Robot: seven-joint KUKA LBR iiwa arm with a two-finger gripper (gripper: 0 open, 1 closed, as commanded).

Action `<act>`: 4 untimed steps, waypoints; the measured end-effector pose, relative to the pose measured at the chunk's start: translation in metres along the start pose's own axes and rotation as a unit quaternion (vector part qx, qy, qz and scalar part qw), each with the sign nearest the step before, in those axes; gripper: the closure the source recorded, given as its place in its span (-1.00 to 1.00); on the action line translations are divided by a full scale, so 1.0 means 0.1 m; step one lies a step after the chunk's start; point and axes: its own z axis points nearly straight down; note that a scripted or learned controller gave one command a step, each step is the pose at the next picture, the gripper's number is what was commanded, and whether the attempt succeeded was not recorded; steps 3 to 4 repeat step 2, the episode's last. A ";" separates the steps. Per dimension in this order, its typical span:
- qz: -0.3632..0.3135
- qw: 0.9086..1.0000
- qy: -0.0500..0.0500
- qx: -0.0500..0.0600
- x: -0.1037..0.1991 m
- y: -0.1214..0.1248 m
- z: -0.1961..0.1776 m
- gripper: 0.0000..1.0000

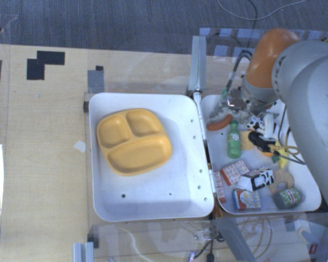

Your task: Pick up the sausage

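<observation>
Sausage [219,123] lies near the far left corner of the right bin [315,203], just beside the green bottle [234,139]. Gripper [228,103] hovers right above it; its grip state can't be told. A straight descent across the sausage's middle, clear of the bottle, seems best.

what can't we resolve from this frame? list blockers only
- Hand: small and cluttered in the camera view; finger state unreadable, as is contact with the sausage.
- Right bin: its right side is covered by the grey arm, so contents there are hidden.
- Small packages at the bin's near end: labels too small to read.
- Green bottle: label blurred.
</observation>
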 end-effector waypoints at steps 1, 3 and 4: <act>-0.004 1.000 0.000 -0.003 0.02 0.03 -0.12 1.00; -0.042 0.999 0.001 0.002 0.89 -0.05 -0.98 1.00; -0.042 0.999 0.001 0.002 0.89 -0.05 -0.98 1.00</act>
